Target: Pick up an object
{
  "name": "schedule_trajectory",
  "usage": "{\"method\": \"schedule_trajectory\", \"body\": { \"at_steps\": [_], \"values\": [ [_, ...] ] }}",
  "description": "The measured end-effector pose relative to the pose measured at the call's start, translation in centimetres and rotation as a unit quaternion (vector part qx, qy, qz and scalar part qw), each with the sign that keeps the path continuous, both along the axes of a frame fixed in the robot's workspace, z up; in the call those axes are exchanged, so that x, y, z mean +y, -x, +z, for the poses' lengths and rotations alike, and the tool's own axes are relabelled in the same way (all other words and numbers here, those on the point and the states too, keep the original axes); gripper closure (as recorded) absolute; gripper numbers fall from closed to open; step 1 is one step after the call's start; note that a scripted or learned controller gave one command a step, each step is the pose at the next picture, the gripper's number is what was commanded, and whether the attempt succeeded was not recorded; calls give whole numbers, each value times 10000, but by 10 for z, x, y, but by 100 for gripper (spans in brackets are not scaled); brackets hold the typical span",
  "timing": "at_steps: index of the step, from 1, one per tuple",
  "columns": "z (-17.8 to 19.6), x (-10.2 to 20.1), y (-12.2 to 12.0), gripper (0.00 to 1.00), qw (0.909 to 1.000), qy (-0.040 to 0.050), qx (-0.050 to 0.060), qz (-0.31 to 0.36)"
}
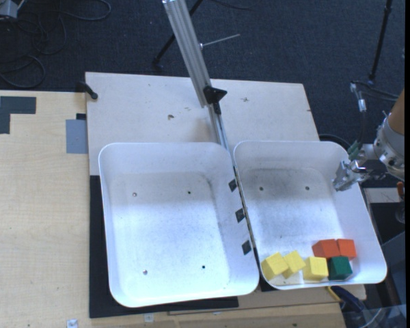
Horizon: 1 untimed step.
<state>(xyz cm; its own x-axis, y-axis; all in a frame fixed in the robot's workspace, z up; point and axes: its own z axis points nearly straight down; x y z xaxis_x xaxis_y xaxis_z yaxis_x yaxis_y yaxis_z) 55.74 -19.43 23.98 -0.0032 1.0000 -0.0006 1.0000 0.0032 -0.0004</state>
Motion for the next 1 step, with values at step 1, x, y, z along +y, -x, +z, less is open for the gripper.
{"method": "schedule_trajectory", "body": {
  "at_steps": [1],
  "values": [
    [-145,63,28,100,10000,-28,57,0]
  ]
}}
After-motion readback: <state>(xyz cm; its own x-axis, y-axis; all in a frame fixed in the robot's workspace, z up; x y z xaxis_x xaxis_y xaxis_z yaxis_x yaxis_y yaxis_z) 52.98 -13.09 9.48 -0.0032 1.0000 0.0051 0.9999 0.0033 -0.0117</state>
